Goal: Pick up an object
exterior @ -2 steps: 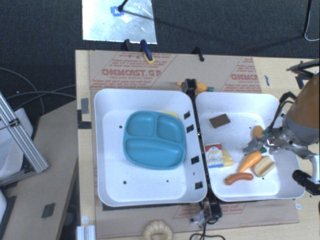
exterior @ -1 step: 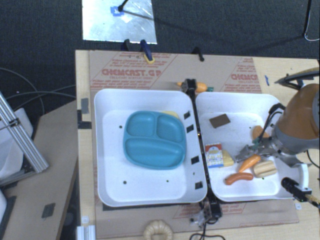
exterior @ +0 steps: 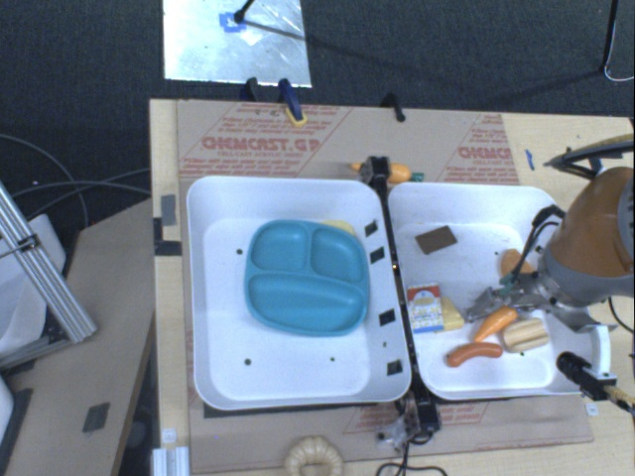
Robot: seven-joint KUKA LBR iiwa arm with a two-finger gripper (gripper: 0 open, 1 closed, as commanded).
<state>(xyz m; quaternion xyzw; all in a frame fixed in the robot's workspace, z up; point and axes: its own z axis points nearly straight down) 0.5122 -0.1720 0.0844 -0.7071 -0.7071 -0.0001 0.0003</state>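
My gripper is low in the right bin, reaching in from the right. It sits just above the upper end of an orange carrot. Below the carrot lies a reddish-orange sausage, and a beige bread roll rests to its right. A small red and white box with a yellow cheese wedge beside it lies left of the gripper. A brown square is near the bin's far side. A small orange piece lies close by the arm.
The left bin holds a blue divided plate with a yellow item peeking out behind it. The divider between the bins carries black clips. The arm's orange band overhangs the right bin's right side.
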